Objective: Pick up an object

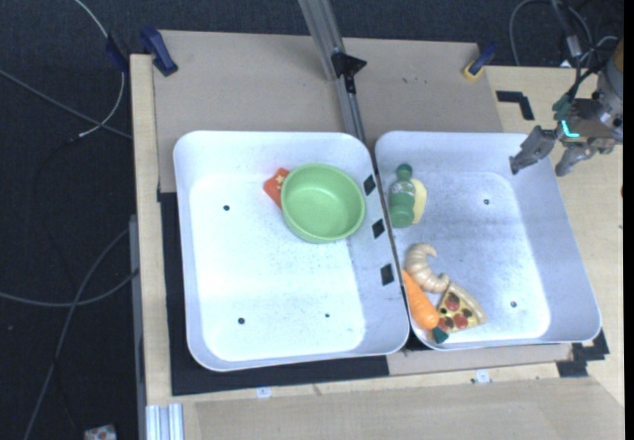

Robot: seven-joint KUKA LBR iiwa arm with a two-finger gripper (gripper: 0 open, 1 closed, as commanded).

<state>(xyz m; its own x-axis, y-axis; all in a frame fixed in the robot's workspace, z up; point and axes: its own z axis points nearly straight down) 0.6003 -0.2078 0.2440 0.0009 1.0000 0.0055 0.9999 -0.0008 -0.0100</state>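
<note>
The worktop (248,81) carries two white bins side by side. The end effector (548,160) hangs at the 3 o'clock edge of the view, above the upper right corner of the right bin (515,230). Its two dark fingers (525,153) stand apart, so it is open, and nothing is between them. A small teal light shines on the wrist just above the fingers.

In the left bin (267,309) a green bowl (322,202) stands upright near the 1 o'clock corner of that bin. An orange-red piece (274,184) lies against the bowl at its 9 o'clock side, partly hidden by the rim.

In the right bin all things lie along the left wall. A green bottle (401,196) lies near the 11 o'clock corner of this bin, and a yellow piece (420,198) touches it at 3 o'clock. Lower, toward 7 o'clock, a pale curved toy (428,267) lies just above a carrot (421,304) and a pizza slice (459,309); the three are touching or nearly so. All these things are well apart from the end effector.

A metal rail (317,12) runs from 12 o'clock down to the gap between the bins. Blue clamps (158,52) hold the board at the far corners. No label or writing can be read on any thing.
</note>
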